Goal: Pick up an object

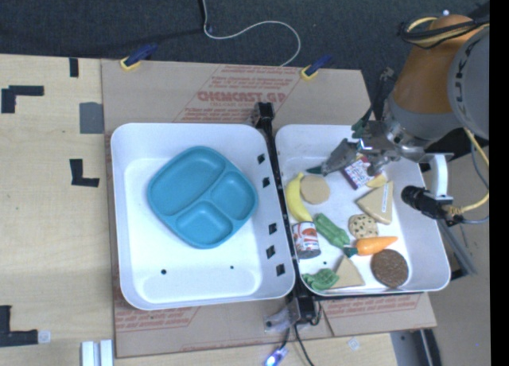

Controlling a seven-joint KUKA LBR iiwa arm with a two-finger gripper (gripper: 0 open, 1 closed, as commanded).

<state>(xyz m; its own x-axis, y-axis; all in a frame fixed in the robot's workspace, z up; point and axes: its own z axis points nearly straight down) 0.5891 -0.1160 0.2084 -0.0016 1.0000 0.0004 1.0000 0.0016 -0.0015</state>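
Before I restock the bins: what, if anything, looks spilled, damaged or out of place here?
Nothing looks spilled or broken. The toy foods lie jumbled in the right white bin: a yellow banana, an orange carrot, a round brown patty. The blue divided plate sits skewed in the left white bin.

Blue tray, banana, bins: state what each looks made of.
Blue tray: likely moulded plastic, matte, uniform colour, soft rounded compartments.
Banana: probably plastic toy, smooth even yellow.
Bins: seemingly thin formed plastic, white, slightly glossy, rounded corners.
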